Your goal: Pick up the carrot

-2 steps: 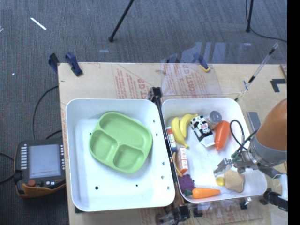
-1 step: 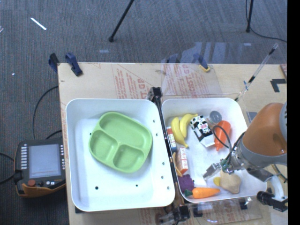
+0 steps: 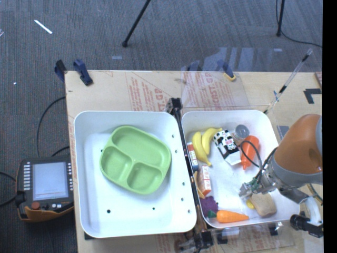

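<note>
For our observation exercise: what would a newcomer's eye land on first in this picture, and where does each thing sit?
First, the big green divided plate, alone in the left bin. Next, the arm's orange band at the right, with the gripper low over the crowded right bin. There, yellow bananas lie near the back and the orange carrot lies at the front edge.
</note>
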Motion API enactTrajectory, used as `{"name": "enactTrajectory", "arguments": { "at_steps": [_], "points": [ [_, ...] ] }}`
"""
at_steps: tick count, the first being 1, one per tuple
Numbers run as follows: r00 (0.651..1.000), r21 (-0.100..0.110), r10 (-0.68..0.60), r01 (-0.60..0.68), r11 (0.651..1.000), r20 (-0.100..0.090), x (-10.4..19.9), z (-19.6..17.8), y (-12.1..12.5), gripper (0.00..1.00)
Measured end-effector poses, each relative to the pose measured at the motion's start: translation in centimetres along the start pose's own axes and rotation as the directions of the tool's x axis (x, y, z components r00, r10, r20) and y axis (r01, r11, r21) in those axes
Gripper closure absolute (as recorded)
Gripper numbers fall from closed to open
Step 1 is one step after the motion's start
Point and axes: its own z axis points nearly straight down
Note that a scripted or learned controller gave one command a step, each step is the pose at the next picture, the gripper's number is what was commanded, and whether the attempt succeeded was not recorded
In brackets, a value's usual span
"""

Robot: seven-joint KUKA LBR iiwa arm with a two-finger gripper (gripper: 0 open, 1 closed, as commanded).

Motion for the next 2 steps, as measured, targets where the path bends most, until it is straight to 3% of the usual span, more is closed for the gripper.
{"name": "enactTrajectory", "arguments": {
  "at_steps": [1, 2],
  "points": [
    [0.984, -0.012, 0.178, -0.178, 0.984, 0.005, -1.59, 0.36, -0.07, 1.0],
    [0.984, -0.008, 0.178, -0.178, 0.984, 0.004, -1.57, 0.5, -0.2, 0.0]
  ]
}}
